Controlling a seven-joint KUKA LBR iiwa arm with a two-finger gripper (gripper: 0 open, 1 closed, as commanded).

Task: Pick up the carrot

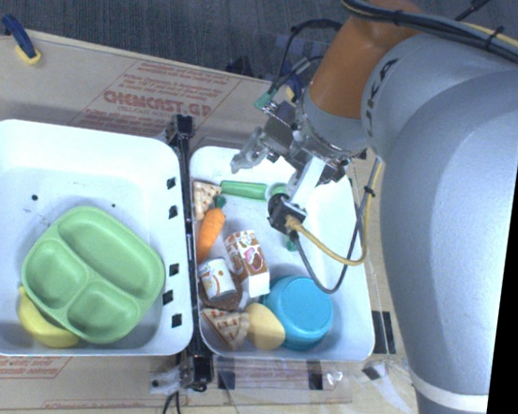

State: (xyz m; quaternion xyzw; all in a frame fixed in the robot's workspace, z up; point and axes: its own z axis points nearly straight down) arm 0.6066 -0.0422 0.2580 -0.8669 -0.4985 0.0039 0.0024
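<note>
Spread apart and gripping nothing, the jaws of the two-finger gripper (265, 176) hang over the far end of the right bin (358, 304), one finger reaching toward the bin's upper left and the other pointing down toward its middle. Directly beneath the gap lies a green cylinder (243, 188), while the carrot (210, 228), the object to be lifted, rests just below and to the left of that, lengthwise against the bin's left wall with its green top pointing away from the camera. Crowded around the carrot are a small carton (247, 253) and a brown-and-white can (218, 281), both close on its right, with a pizza slice (227, 324), a yellow pear-shaped piece (266, 325) and a blue bowl (301, 311) packed toward the near end, an arrangement that appears to leave the fingers little room beside the target. The left bin (2, 215) holds a green divided plate (92, 271) propped on a yellow object (39, 326), well apart from the action. The grey arm (445, 160) enters from the right, its orange band (347, 61) above the wrist, the wrist angled down and leftward, cables looping under it. Judging by the gap, the gripper has yet to line up over the carrot.
</note>
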